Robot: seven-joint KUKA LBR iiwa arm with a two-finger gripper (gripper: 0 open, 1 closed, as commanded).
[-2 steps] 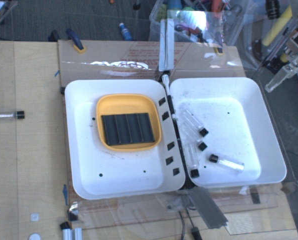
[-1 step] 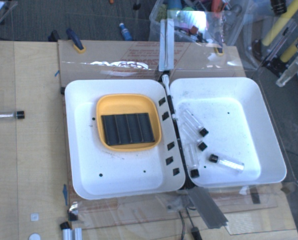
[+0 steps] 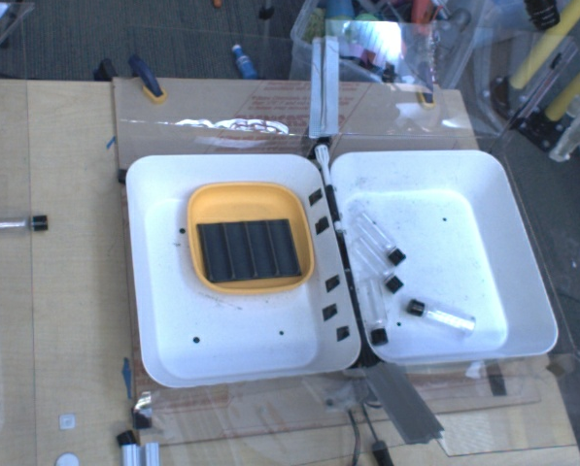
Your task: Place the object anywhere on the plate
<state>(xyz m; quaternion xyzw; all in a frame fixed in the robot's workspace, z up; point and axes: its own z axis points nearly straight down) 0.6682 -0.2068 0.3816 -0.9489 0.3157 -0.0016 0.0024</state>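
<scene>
A yellow rounded-square plate (image 3: 250, 202) holding a dark ribbed rectangular insert (image 3: 248, 250) sits in the left white bin (image 3: 163, 309); four seemingly clear black-capped tubes (image 3: 382, 270) lie in the right white bin (image 3: 484, 192).

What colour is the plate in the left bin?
Yellow-orange plate, with a dark ribbed insert; camera view.

Left bin (image 3: 163, 338): yellow plate (image 3: 249, 200) sits up-centre with a dark ribbed insert (image 3: 249, 250) covering most of its floor, leaving bare bin floor open on the left, right and along the front. Right bin (image 3: 484, 221): four clear tubes with black caps (image 3: 379, 260) crowd the left side and front, one (image 3: 441, 316) lying crosswise near the front; back and right floor is open. The raised ridge (image 3: 330, 260) between the bins, with black tabs, is the only barrier on the crossing.
</scene>
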